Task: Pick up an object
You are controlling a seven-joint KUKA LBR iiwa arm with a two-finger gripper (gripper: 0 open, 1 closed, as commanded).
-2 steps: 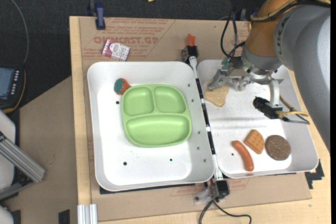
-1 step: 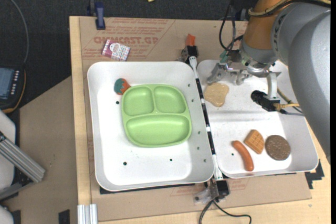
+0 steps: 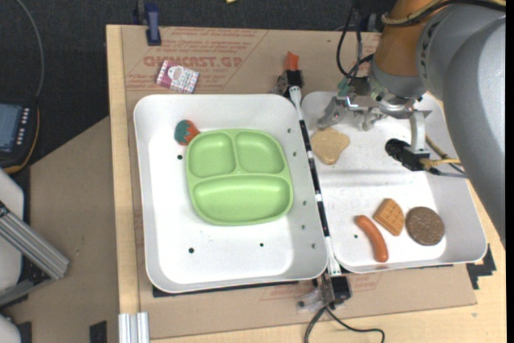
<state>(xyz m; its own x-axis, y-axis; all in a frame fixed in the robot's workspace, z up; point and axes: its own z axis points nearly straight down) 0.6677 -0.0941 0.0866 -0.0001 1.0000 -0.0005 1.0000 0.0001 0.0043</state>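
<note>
From where I stand, the grey arm [image 3: 462, 68] reaches in over the far end of the right bin [image 3: 450, 253], its orange band above the wrist. The gripper [image 3: 347, 123] hangs low near the bin's far left corner. Its two metal fingers [image 3: 325, 118] stand apart with nothing between them (as far as I can make out at this slant).

The nearest thing to pick is a pale tan, bread-shaped piece [image 3: 329, 146]. It lies flat on the bin floor just below the gripper and close to the wall shared with the other bin. I cannot tell whether the left finger touches it, but it is not gripped.

The rest of that bin's things sit together at the near end, well apart from the gripper. A red-orange sausage [image 3: 372, 238] lies at a slant, and a small square orange cracker [image 3: 390, 216] sits just beside it. A round brown cookie [image 3: 424, 225] lies to the right of the cracker, almost touching it.

The left bin [image 3: 161, 245] holds a green divided plate [image 3: 238, 175] with three compartments. A small red and teal ball [image 3: 185, 131] rests against the plate's far left rim.

On the bench [image 3: 120, 173] beyond the bins lies a little pink and white packet [image 3: 177, 76].
</note>
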